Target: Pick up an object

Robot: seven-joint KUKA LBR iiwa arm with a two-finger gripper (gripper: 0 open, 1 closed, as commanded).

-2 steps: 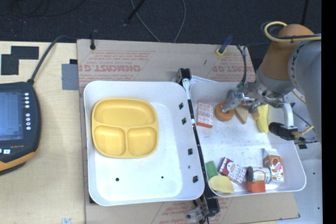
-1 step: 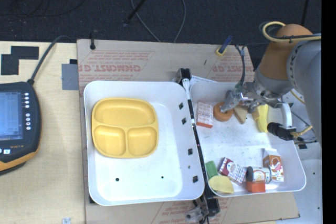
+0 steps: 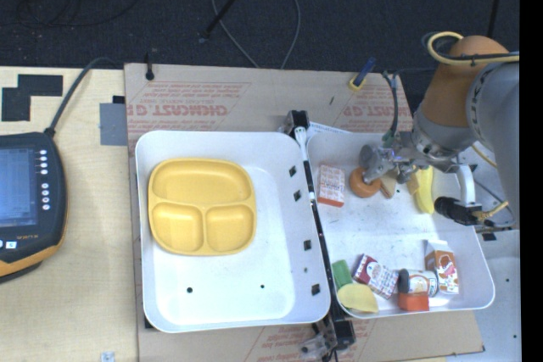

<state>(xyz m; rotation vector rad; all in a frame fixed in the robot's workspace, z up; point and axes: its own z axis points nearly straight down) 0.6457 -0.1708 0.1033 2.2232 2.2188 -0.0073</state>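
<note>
We cannot tell the state of our gripper (image 3: 379, 169), low in the right bin (image 3: 475, 288) with the orange round object (image 3: 366, 185) touching its lower-left side and the yellow banana-like piece (image 3: 423, 190) just right

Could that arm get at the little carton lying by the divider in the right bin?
Probably yes. The carton lies flat with bare floor of the right bin around it and nothing on top, and the gripper sits just to its right, by an orange piece.
</note>
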